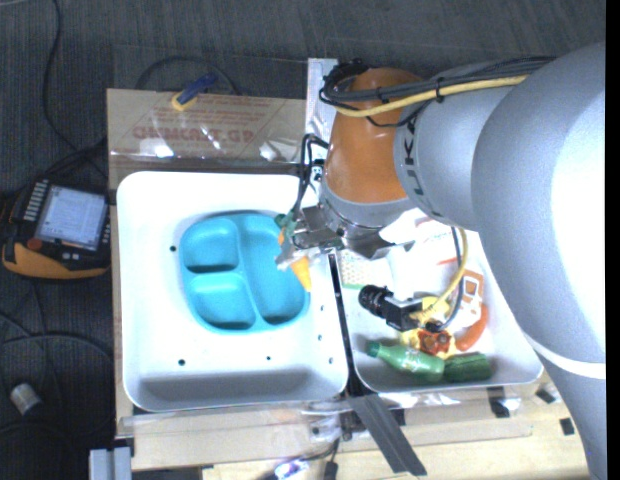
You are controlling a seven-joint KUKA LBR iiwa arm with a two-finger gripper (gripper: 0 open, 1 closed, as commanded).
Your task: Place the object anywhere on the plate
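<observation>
— Where is your gripper in the camera view?
— My gripper [295, 240] hangs over the 3 o'clock rim of the blue divided plate [230, 278], which lies in the left bin [150, 368].
— Open or closed?
— I cannot tell; my own wrist covers it from above.
— And the object?
— A small yellow object [303, 271] shows just at 6 o'clock of my gripper. It is at the plate's 3 o'clock edge, close to the wall between the bins. Whether it rests on the plate or is in my grip, I cannot tell.
— And the right bin [510, 363]?
— Toward its 6 o'clock side a green bottle [405, 360] lies on its side. A dark green thing [468, 366] is just at the bottle's 3 o'clock, and a curved orange piece [477, 326] at 12 o'clock of that.
</observation>
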